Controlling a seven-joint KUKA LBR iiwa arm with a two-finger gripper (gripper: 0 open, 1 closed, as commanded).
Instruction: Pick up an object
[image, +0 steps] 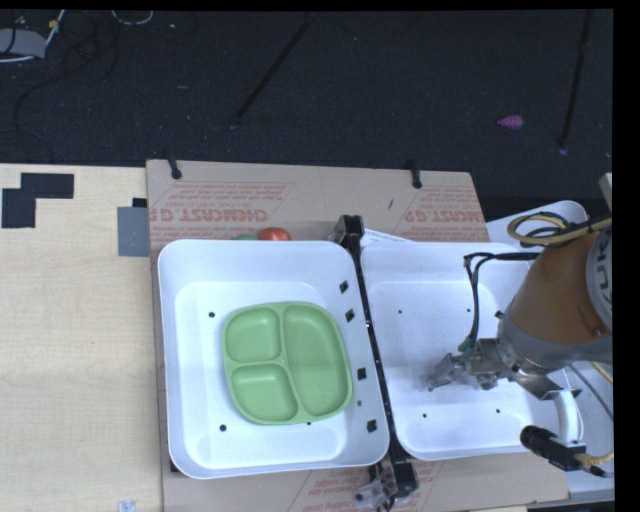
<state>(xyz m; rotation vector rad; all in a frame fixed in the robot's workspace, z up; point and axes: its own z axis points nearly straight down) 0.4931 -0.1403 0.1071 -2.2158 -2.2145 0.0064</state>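
1. A green divided plate is seen flat on the floor of the left bin, a little below the middle of the frame and left of centre. It has three compartments, two in its left part and a longer one at the right.

2. The pincer is found in the right bin, low over the white floor, at the end of the arm that enters from the right edge of the frame. Whether the pincer is wide or narrow cannot be told, because it appears small and dark from this angle. Nothing is seen inside it.

3. The plate and the pincer are well apart, with the black divider between the bins lying between them.

4. The plate is judged to be light, stiff plastic, smooth and probably slippery, and not fragile. Because it lies flat, its top cannot be pinched easily.

5. A hold is best taken on the raised outer rim, or on one of the inner ridges between the compartments. The right rim is the nearest one to the arm.

6. A small red and green thing is noticed behind the upper wall of the left bin, on the cardboard that covers the bench. What it is cannot be said with certainty.
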